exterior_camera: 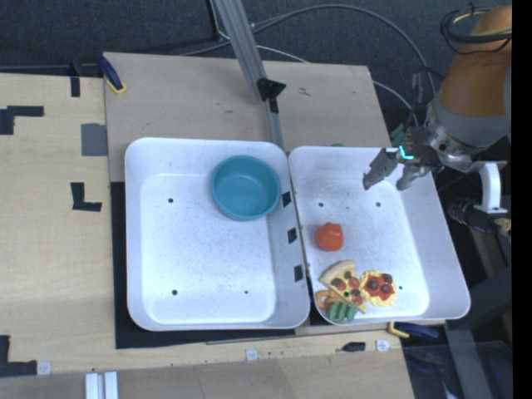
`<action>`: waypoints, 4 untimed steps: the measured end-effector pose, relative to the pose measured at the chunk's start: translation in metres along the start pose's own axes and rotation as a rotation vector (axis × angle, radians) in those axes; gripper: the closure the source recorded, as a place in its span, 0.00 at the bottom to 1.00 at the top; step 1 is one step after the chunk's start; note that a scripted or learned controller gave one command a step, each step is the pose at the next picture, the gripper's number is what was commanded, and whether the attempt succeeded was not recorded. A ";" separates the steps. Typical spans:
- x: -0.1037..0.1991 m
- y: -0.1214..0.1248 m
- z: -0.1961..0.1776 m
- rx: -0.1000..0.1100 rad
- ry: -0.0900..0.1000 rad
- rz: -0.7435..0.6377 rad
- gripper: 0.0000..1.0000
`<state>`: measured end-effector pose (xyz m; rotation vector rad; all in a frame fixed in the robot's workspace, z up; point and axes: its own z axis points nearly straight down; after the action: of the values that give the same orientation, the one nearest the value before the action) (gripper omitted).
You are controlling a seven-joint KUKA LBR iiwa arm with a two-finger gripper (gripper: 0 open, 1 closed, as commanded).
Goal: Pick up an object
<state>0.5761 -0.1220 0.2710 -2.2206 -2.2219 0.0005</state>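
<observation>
My gripper (pixel 392 175) hangs over the far right part of the right bin (pixel 432 248), its two fingers spread open with nothing between them. A small red tomato-like object (pixel 330 237) lies in the middle of that bin, down and to the left of the gripper. A toy pizza slice (pixel 342 286) with coloured toppings and a yellow piece with red berries (pixel 378 288) lie at the bin's near edge. A blue bowl (pixel 245 187) sits at the far side of the left bin (pixel 166 256).
A slanted metal pole (pixel 245 48) runs down to the gap between the bins. Cables (pixel 366 23) trail across the dark floor behind the bench. The arm's orange band (pixel 474 77) stands at the right.
</observation>
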 end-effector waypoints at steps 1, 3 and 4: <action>0.000 0.000 0.000 0.000 0.000 0.000 0.00; 0.001 -0.006 0.086 0.004 0.000 0.000 0.00; -0.008 -0.003 0.141 0.000 0.000 0.001 0.00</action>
<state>0.5729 -0.1302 0.1299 -2.2219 -2.2210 0.0001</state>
